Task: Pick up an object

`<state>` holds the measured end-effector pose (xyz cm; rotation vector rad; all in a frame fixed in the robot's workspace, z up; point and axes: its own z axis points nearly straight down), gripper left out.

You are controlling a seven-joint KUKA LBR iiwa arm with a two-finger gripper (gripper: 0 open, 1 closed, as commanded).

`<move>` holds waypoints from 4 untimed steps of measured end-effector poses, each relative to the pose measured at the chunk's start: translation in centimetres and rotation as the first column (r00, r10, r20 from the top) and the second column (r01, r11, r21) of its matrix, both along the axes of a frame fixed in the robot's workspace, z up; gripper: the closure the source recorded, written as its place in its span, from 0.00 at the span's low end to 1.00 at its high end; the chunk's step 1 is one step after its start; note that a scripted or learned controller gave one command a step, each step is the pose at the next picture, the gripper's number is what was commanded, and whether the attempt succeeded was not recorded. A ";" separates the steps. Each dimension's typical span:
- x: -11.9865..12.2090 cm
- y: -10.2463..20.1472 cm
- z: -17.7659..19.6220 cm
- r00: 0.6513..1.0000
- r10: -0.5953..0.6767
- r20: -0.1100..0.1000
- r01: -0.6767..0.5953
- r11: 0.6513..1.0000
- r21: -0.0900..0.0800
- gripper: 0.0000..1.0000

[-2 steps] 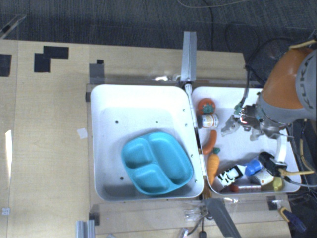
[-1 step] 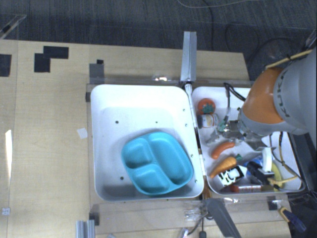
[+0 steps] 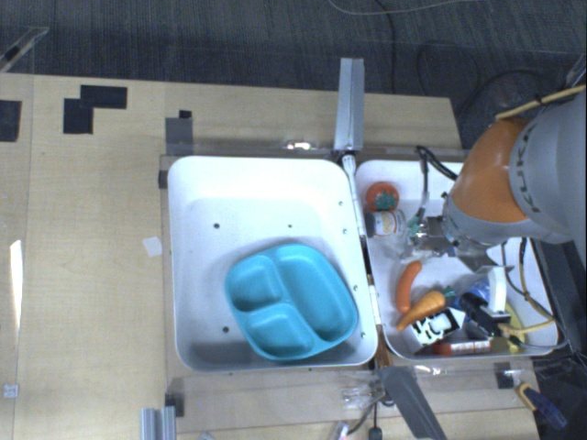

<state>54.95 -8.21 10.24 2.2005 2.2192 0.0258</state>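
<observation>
The right bin [image 3: 396,345] holds a jumble of small objects. A red-orange round toy [image 3: 382,193] lies at its far left, with a small jar [image 3: 387,222] just in front of it. Two orange carrot-like pieces [image 3: 408,284] [image 3: 424,306] lie toward the front, next to a black and white item [image 3: 438,325] and a red marker [image 3: 466,346]. My gripper [image 3: 431,238] hangs low over the middle of this bin, right of the jar and above the carrots. The grey arm with its orange band [image 3: 491,183] covers the bin's right side.
The left bin [image 3: 193,246] holds a blue divided plate [image 3: 291,300] toward its front right. A metal post [image 3: 349,108] stands behind the wall between the bins. Cables trail along the right bin's far and right sides.
</observation>
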 end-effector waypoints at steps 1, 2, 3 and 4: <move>3.6 4.6 10.9 1.000 0.004 -0.018 -0.004 1.000 -0.001 1.00; 5.4 3.9 25.4 0.958 -0.285 -0.017 0.285 0.958 0.001 1.00; 5.6 4.1 26.5 0.961 -0.275 -0.013 0.276 0.961 0.000 1.00; 5.6 2.0 20.4 0.904 -0.427 -0.021 0.427 0.904 0.000 1.00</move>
